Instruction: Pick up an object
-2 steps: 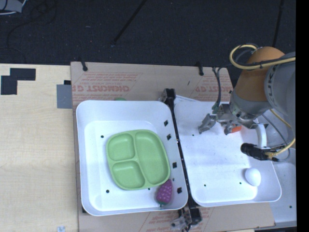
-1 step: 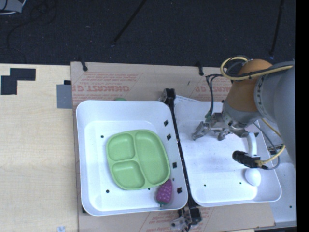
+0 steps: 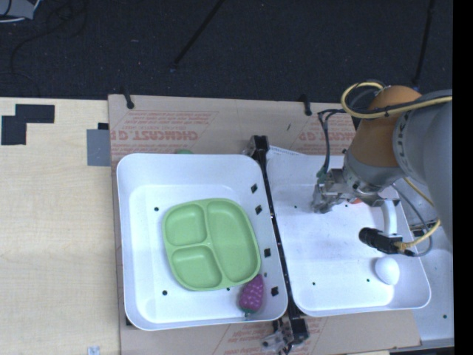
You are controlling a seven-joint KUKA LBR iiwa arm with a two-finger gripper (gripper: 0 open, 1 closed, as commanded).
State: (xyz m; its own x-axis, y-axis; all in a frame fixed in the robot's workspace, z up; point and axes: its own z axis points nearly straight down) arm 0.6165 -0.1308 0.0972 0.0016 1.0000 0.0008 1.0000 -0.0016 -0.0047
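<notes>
I see the arm bent low over the right bin (image 3: 414, 298), end effector (image 3: 325, 198) near its back wall; I can't tell its state; a white egg (image 3: 386, 271) lies near the bin's front right corner

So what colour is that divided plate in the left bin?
Light green. The divided plate has three compartments and shows plainly in the camera view, lying in the left bin.

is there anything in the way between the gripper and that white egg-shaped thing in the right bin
Nothing visible blocks it. The gripper hangs over the upper part of the right bin; the white egg lies near the bin's lower right corner, with bare bin floor between them.
</notes>
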